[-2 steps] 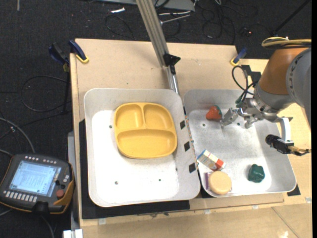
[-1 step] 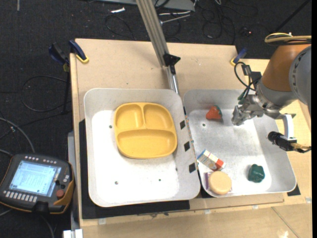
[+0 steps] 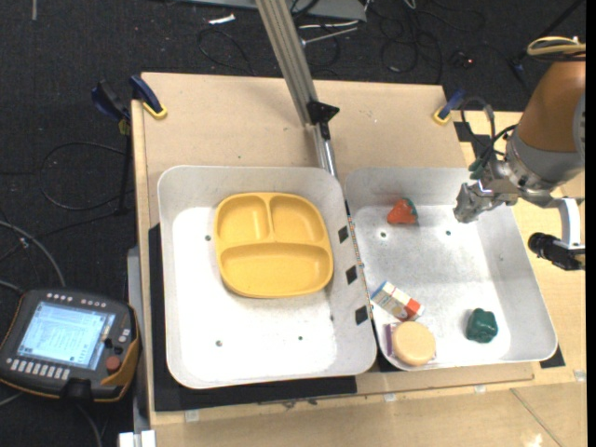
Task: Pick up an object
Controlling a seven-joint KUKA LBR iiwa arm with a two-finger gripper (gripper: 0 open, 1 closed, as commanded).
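In the right bin [image 3: 503, 268] lie a red strawberry-like toy [image 3: 401, 212] at the far left, a small white and orange carton [image 3: 395, 299] near the front, a round tan bun-like piece [image 3: 413, 343] by the front rim, and a dark green lump [image 3: 481, 325] at the front right. My gripper [image 3: 467, 204] hangs over the bin's far right part, about 70 pixels right of the red toy, touching none of the objects.
The left bin [image 3: 186, 343] holds a yellow divided plate [image 3: 274, 243]. A metal pole [image 3: 291, 49] slants down to the divider between the bins. A teach pendant [image 3: 65, 341] lies at the bench's left. Clamps [image 3: 149, 96] grip the far corners.
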